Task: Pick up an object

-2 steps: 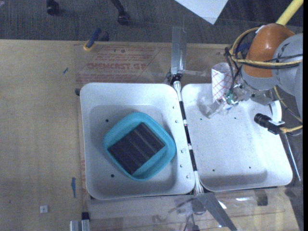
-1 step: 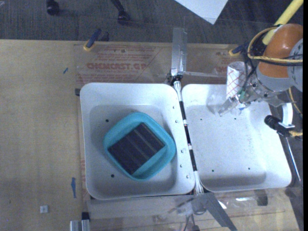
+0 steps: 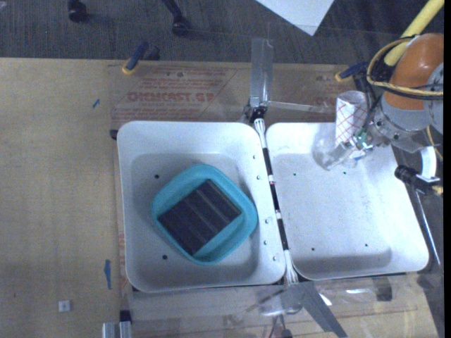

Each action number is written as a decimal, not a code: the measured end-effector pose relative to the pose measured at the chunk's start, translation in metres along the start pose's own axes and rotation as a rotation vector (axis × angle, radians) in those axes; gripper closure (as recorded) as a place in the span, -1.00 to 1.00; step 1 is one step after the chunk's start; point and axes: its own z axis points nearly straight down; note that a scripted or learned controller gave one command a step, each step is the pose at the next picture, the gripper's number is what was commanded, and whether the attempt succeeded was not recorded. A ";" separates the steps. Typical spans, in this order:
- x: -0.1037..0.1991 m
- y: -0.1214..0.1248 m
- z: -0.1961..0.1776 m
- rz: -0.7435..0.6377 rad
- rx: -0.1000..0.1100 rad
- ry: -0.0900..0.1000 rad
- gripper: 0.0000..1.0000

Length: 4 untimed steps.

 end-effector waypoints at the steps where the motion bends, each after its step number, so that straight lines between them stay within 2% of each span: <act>1: 0.037 0.015 -0.023 -0.045 -0.016 -0.025 -1.00; 2: 0.029 0.011 -0.112 -0.045 -0.020 -0.029 -1.00; 3: 0.061 0.019 0.002 -0.069 0.001 -0.018 -1.00; 4: 0.059 0.020 0.003 -0.086 -0.001 -0.020 -1.00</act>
